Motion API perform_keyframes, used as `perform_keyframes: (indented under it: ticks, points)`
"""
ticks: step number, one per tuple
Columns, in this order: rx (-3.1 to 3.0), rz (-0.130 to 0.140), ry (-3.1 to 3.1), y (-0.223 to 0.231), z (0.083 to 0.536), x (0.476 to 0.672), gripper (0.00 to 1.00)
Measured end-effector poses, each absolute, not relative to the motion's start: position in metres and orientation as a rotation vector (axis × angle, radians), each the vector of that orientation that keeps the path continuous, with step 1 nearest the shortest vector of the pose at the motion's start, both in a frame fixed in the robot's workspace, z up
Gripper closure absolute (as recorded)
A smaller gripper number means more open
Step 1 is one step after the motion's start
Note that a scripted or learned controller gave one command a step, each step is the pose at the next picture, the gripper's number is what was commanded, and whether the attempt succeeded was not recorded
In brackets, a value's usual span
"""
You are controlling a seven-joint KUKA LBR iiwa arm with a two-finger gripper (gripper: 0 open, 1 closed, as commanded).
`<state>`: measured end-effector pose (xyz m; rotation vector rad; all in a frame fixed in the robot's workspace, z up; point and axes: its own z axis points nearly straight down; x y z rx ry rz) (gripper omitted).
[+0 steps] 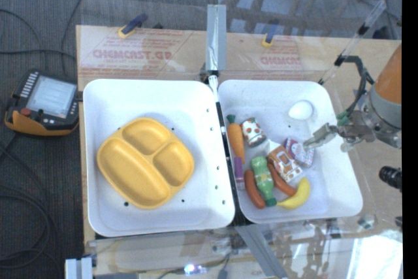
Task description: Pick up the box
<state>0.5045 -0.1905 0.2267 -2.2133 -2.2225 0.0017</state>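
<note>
The box [285, 164] is a small orange and white carton lying tilted in the middle of the right bin [339, 196]. A red sausage and a yellow banana [295, 195] lie against its lower side. My gripper [318, 136] reaches in from the right over the bin's right half. Its tip hangs just up and right of the box, above a small pink and silver packet [302, 152]. Nothing visibly rests in the gripper.
In the right bin there are also a carrot [235, 138], a small red and white jar [253, 132], a white egg [300, 110], a green bottle [262, 178] and a purple stick by the divider. The left bin [104, 98] holds a yellow divided plate [145, 161]. A teach pendant [42, 103] lies off the bench at left.
</note>
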Motion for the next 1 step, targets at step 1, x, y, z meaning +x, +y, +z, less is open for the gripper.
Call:
perform_keyframes:
  ticks: [1]
  points:
    - [-2.176,0.005,-2.269,-0.1639,0.0915,0.6057,0.0]
